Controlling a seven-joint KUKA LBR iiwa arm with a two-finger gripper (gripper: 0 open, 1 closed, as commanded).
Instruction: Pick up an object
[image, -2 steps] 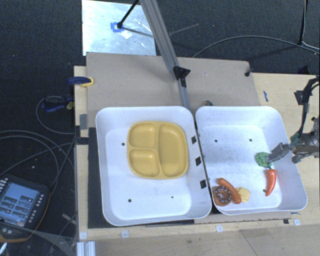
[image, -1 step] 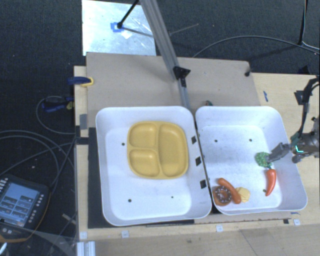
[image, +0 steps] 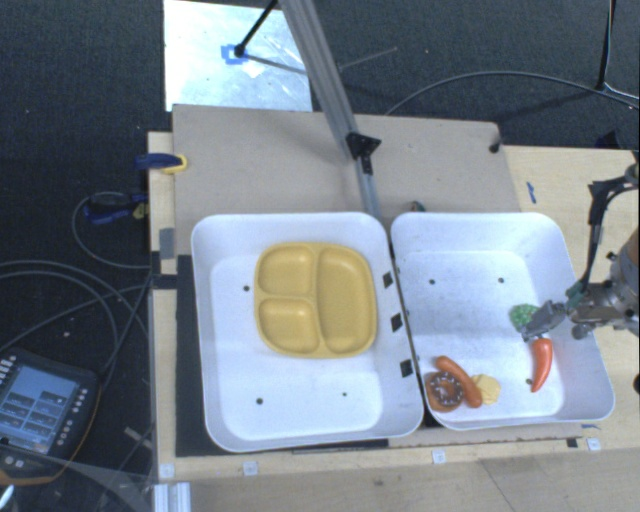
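In the camera view, two white bins are seen side by side; the right bin (image: 470, 240) serves as the landmark. In the left bin (image: 225, 400), just beside the right bin's left wall, a yellow divided plate (image: 316, 298) is laid flat, well apart from the candidate objects. Inside the right bin, along its near wall, a sausage (image: 457, 379), a chocolate doughnut (image: 441, 391) and a small yellow piece (image: 488, 388) are clustered, touching one another. Toward the right bin's right wall, a red-orange chilli (image: 540, 363) is laid, with a green leafy item (image: 522, 317) just above it. The gripper (image: 548, 318) is positioned low at that right wall, beside the green item, probably so that it can be targeted. Whether the claw is wide, narrow or clamped cannot be told.
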